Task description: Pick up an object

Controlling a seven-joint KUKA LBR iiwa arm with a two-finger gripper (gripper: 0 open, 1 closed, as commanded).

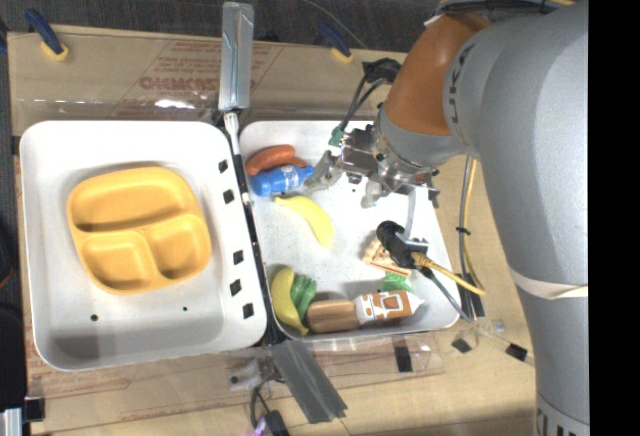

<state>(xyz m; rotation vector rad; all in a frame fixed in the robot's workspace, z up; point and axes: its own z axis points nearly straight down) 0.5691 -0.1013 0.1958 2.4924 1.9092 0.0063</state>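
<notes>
On the tabletop the right white bin (440,309) is holding a yellow banana (312,219) lying long-axis diagonal, just near-left of the hand (372,174), which is hovering over the bin's far part, grip state unclear.

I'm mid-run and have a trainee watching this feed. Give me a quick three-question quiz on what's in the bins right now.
1. True or false: the yellow divided tray lies in the left bin.
2. Which item lies just left of the gripper? A) blue bottle B) yellow banana C) brown bottle with orange label
3. Fill in: the reddish sausage lies at the right bin's ___ end.

Key: 1 true. 2 A. 3 far (top of the view).
</notes>
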